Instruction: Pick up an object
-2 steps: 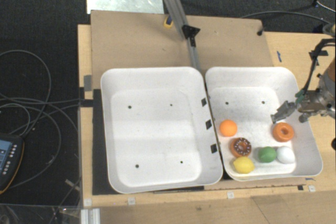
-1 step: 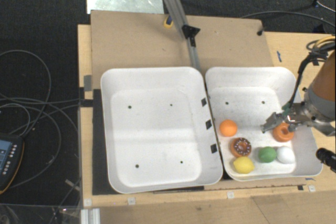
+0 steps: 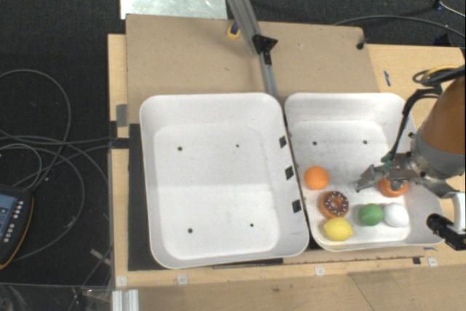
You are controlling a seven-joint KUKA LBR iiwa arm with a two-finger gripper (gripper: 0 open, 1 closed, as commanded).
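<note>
— Orange piece (image 3: 393, 188), small and round, partly hidden under my gripper (image 3: 378, 177): where does it sit?
— At three o'clock in the right bin (image 3: 342, 113), above the white ball (image 3: 396, 215).
— Have I got it?
— I cannot tell; my fingers are too blurred to read.
— Any writing?
— None readable. Orange ball (image 3: 316, 178), doughnut (image 3: 336, 204), lemon (image 3: 338, 229) and green fruit (image 3: 370, 215) lie nearby.

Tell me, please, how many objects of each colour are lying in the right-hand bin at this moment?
Orange: 2, a ball and a piece partly hidden under the gripper
Brown, speckled: 1, a doughnut-like piece
Green: 1
White: 1
Yellow: 1
Total: 6
</note>
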